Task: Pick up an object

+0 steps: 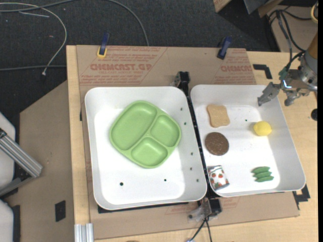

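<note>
Gripper point(277, 96) hangs over the right bin's point(287, 155) far right corner; fingers spread apart, nothing between them; nearest candidate, the yellow lemon-like toy point(262, 129), sits just below it near the bin's right wall; likely light, hard and smooth, apt to roll; best pinched across its middle; flat bread slice point(218, 115) and brown patty point(217, 143) probably offer little edge.

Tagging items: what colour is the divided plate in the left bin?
Light green plate, clearest in the camera view.
</note>
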Motion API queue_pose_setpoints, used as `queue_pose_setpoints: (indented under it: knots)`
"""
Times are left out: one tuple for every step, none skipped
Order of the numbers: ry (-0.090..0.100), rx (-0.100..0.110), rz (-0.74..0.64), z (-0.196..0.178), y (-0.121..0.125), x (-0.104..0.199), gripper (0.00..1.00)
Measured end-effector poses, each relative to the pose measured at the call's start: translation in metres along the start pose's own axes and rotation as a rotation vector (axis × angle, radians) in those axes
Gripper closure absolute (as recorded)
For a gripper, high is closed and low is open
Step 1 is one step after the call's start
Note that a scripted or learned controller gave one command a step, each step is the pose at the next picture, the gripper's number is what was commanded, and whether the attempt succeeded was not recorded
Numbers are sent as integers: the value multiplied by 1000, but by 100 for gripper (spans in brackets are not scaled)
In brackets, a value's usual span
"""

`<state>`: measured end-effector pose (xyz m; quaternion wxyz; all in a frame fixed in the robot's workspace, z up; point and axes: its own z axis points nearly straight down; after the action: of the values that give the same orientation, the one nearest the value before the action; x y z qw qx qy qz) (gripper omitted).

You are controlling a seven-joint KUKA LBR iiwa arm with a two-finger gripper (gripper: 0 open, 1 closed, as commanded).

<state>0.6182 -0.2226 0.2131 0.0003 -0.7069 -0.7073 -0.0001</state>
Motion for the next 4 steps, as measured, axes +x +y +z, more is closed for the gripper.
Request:
queue_pose_setpoints:
  knots:
    - [1,2,0,56,-4,8,0]
    - [2,4,-1,112,1,17,0]
    - [1,3,-1,129,1,17,0]
    - [0,-1,-2,116,2,17,100]
